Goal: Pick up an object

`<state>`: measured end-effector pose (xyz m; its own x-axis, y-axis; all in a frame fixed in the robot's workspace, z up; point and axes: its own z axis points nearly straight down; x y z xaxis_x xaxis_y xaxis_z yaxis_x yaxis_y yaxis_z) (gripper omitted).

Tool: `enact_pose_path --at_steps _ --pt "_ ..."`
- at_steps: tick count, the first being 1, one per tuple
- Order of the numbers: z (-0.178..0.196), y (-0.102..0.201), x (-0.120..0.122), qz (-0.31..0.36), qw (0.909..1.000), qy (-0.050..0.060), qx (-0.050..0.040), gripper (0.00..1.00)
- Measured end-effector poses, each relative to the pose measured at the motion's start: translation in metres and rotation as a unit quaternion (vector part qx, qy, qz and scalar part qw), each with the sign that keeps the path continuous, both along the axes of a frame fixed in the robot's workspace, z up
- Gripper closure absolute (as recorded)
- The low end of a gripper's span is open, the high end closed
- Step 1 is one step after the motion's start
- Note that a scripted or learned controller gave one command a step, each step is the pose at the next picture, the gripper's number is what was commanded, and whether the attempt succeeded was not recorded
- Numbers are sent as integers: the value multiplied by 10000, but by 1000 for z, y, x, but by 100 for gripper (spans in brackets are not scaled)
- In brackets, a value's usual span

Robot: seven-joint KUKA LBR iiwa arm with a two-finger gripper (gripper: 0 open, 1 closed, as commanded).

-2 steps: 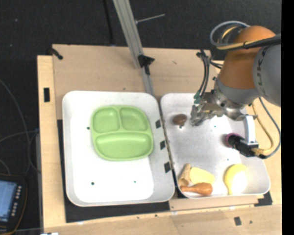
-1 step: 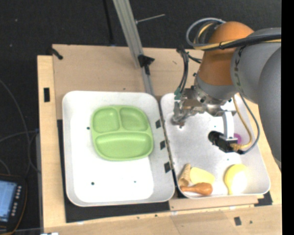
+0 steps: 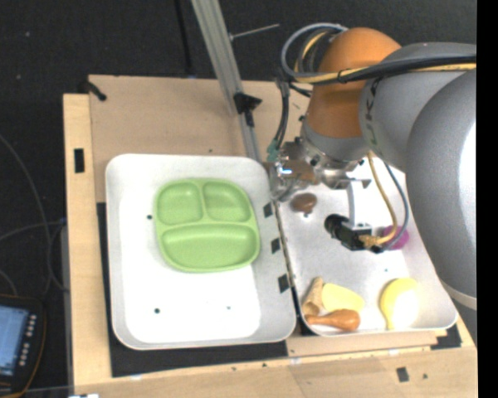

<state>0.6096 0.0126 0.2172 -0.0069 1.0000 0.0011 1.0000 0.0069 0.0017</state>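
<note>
The grey arm (image 3: pixel 436 131) reaches in from the right, its claw (image 3: pixel 289 175) pointing down.

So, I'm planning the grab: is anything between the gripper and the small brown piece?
Nothing visible. The gripper hangs right by the brown piece; the yellow toys lie well away, at the bin's front edge.

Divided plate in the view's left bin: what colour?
The divided plate is light green, best seen in the camera view.

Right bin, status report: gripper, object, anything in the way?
Gripper over right bin, far left corner. Small brown object beside it, not visibly held. Toy food at near edge, apart.
</note>
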Motion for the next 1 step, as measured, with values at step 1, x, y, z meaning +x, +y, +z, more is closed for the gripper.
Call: enact_pose_path --at_steps 1 --pt "17 51 18 4 10000 -6 4 100"
